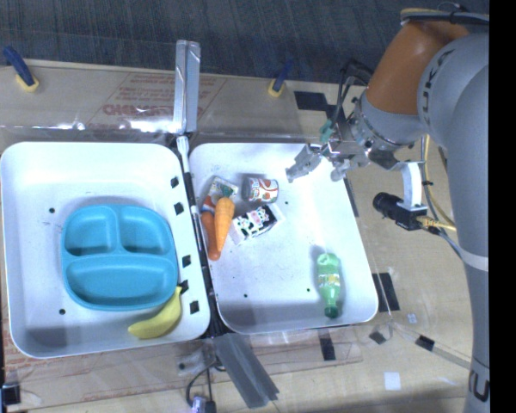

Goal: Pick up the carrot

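tool (320, 166) spread, holding nothing | carrot (221, 224) long axis near-vertical, thin tip toward bottom

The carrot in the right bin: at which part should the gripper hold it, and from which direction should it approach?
Probably best at the middle of the carrot, coming straight down with the fingers closing across its width. It lies flat and lengthwise along the left wall of the right bin, thick end up near a small carton and a can, so the wall side looks tight. The gripper hangs over the bin's upper right.
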